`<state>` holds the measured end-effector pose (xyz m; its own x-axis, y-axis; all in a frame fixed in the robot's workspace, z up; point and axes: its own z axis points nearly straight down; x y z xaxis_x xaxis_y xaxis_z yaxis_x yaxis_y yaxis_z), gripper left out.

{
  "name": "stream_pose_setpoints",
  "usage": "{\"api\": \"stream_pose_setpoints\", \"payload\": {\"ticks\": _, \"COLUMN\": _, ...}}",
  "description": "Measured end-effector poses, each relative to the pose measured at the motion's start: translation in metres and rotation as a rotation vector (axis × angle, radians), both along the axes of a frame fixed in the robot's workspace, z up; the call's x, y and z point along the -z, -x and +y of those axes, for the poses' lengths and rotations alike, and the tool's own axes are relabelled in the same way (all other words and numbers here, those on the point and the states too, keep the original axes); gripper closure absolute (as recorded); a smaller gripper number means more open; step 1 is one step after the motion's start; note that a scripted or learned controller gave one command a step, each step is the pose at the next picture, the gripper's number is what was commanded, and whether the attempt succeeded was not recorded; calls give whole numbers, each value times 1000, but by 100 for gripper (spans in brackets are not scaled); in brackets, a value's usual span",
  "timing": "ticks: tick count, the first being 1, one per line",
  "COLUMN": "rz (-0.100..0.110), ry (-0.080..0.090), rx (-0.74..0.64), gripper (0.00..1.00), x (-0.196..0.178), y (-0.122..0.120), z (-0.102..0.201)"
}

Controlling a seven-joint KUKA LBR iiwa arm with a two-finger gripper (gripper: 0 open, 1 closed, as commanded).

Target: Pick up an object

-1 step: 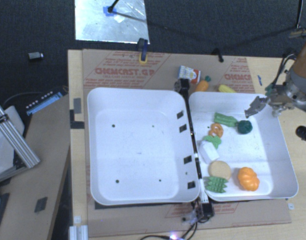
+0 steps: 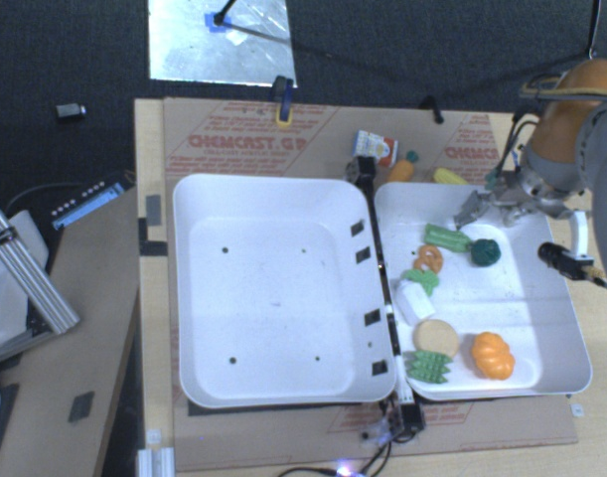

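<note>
While hanging over the right bin [image 2: 561, 361] at about two o'clock, reaches in from the right with the gripper [image 2: 474, 210] spread a little and holding nothing. Just below it at six o'clock, a green stick [image 2: 446, 237] beside a dark green lump [image 2: 485, 252]. Farther down, an orange fruit [image 2: 493, 356].

arm [image 2: 581, 117] cut off at right edge, claw [image 2: 475, 210] fingers too small to read

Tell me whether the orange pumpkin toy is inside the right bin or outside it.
Inside. The orange pumpkin toy lies on the floor of the right bin, near its front corner, within the rim.
</note>
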<state>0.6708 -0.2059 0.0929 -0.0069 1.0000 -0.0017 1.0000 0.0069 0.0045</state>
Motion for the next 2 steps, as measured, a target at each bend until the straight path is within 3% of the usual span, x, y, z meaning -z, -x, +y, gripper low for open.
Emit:
{"api": "stream_pose_setpoints", "payload": {"ticks": 1, "rz": 1, "ry": -3, "rx": -3, "gripper": 0, "x": 8, "y": 1, "z": 64}}
{"api": "stream_pose_setpoints", "payload": {"ticks": 2, "rz": 8, "ry": -5, "rx": 0, "gripper": 0, "x": 9, "y": 62, "z": 112}}
